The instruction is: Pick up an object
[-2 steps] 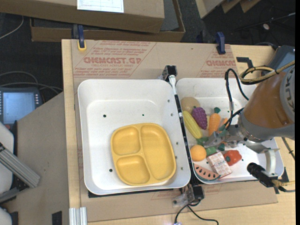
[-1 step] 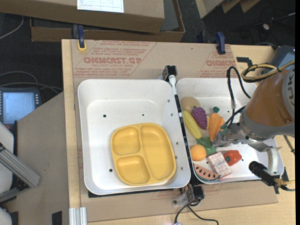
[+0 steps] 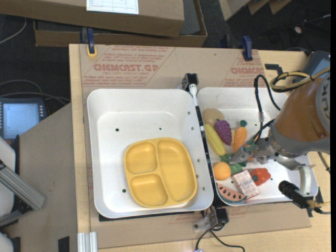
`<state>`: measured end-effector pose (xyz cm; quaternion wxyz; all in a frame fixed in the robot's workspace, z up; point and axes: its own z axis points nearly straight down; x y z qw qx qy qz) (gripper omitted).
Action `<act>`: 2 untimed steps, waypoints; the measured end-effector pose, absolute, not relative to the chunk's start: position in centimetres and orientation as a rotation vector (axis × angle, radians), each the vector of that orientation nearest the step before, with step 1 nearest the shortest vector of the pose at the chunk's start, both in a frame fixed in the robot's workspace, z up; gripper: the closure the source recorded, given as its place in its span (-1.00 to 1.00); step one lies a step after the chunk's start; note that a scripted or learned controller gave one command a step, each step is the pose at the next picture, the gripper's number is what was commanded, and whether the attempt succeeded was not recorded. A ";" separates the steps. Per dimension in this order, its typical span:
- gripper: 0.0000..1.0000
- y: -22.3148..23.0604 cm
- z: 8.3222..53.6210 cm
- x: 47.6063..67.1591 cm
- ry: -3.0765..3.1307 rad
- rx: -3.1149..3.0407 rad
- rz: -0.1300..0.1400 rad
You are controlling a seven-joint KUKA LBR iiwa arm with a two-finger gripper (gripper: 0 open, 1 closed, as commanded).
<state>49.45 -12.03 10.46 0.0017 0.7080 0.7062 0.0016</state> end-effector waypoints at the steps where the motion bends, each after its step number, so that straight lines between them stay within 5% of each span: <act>1: -1.00 -11.8 8.4 54.9 2.221 2.216 0.002; 2: 1.00 -11.8 9.4 54.7 2.220 2.219 0.002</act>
